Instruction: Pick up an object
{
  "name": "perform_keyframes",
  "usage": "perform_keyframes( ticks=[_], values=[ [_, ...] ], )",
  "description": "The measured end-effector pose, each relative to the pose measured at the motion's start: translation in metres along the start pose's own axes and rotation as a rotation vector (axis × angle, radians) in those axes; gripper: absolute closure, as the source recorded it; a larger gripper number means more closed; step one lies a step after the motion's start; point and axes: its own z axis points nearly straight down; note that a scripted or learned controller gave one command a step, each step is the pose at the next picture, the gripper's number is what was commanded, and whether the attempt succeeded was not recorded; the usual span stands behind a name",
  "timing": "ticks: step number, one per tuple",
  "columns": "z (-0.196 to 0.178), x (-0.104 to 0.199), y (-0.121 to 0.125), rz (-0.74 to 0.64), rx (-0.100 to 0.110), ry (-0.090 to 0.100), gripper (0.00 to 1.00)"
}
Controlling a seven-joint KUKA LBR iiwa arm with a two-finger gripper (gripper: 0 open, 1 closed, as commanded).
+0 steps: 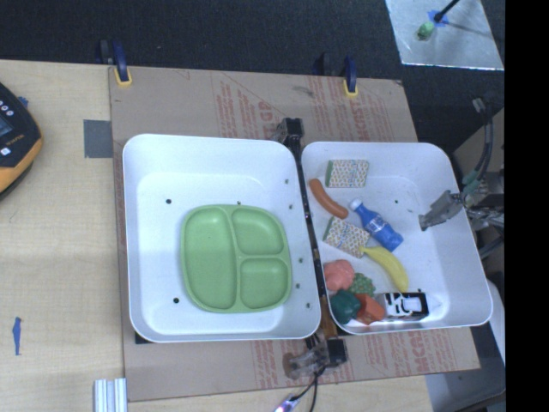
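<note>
Camera view. Your gripper [439, 210] sits at the right edge of the right bin [446, 269], low over bare floor, well apart from the clutter on the bin's left side. How far the pincer is open cannot be told at this size, and nothing can be seen in it. Judged from that, the pick is not yet made: no object is lifted, and the approach, the closing and the raise all remain to you.

Right bin, contents, far to near:
- a patterned block [347, 172] by the far wall;
- a sausage [328, 198] lying aslant just near of it;
- a second block [346, 237], touching or just beside the bottle;
- a blue bottle [376, 225], white cap toward the far side, the item closest to your gripper;
- a banana [389, 265] just near of the bottle;
- a pink piece [339, 274] by the left wall;
- a green and orange heap [357, 303] in the near left corner, pieces too packed to name apart;
- a black and white item [405, 303] against the near wall.

Left bin [146, 230]: one green tray [233, 258] of three compartments, lying flat in the middle, nothing in its compartments.

Candidates for the pick all lie left of the gripper; the bottle looks the readiest.
</note>
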Motion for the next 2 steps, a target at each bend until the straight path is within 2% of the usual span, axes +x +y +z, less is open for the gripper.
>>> perform_keyframes(
  ticks=[1, 2],
  values=[
    [0.089, 0.014, 0.005, 0.000, 0.002, 0.000, 0.00],
    [0.191, 0.031, -0.005, 0.000, 0.000, 0.000, 0.00]
  ],
)
